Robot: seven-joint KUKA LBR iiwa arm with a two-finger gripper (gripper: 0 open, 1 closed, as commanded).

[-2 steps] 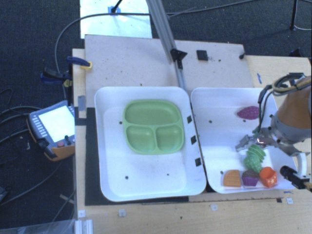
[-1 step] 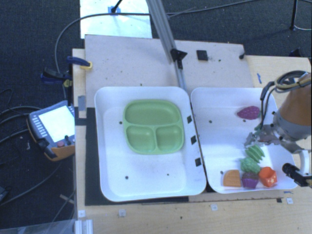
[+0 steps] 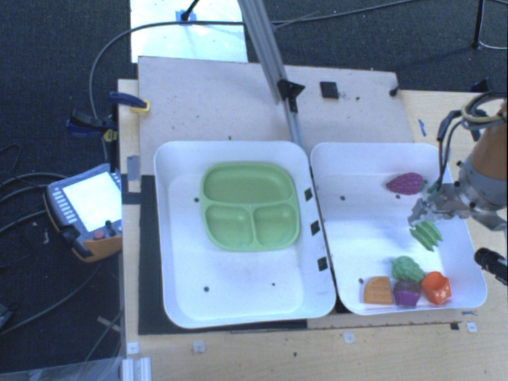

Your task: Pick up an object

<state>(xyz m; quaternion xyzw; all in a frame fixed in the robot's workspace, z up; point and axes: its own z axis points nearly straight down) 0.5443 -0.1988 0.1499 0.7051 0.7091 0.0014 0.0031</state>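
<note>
The arm comes in over the right rim of the right bin (image 3: pixel 333 213), and its gripper (image 3: pixel 429 211) hangs low just above a green pod-shaped toy (image 3: pixel 426 234) lying by that rim, about halfway along it. From here I cannot tell how the hand is set, spread or pressed, as the metal blurs together at the tip. The pod looks like the likeliest target, sitting right under the tip and still flat on the bin floor.

A purple berry (image 3: pixel 406 183) lies near the far right corner, apart from the rest. Along the near edge a cluster crowds together: an orange block (image 3: pixel 378 290), a purple piece (image 3: pixel 406 294), a green leafy piece (image 3: pixel 407 268) and a red-orange piece (image 3: pixel 436 287), touching or nearly so, hard to reach singly.

The pod's closeness to the wall leaves little room on that side; the bin's middle is open. The left bin (image 3: pixel 178 236) carries a green divided plate (image 3: pixel 251 206) toward its far edge.
</note>
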